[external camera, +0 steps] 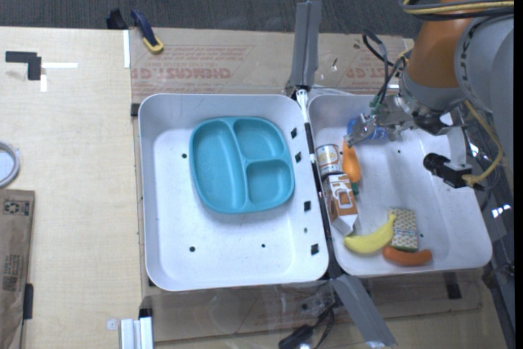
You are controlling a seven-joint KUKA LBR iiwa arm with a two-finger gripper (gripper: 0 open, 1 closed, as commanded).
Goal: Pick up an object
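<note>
1. At the upper right of the frame, the arm point(458, 53) reaches over the back of the right bin point(458, 200), with the gripper point(372, 129) low near the bin's upper left corner.
2. Whether the gripper is open or closed I cannot tell; nothing is seen held in it.
3. The step looks like the approach to a grasp. The nearest candidates are the can point(328, 158) and the orange piece point(351, 163), just below the gripper along the bin's left wall.
4. The next move likely calls for a short descent onto one item, kept clear of the wall and the neighbours.
5. The right bin also holds a carton point(341, 196), a banana point(369, 237), a sponge point(404, 230) and a carrot point(407, 257), clustered at lower centre.
6. The left bin point(163, 200) holds a teal plate point(242, 164) with three sections, lying flat in its upper middle.
</note>
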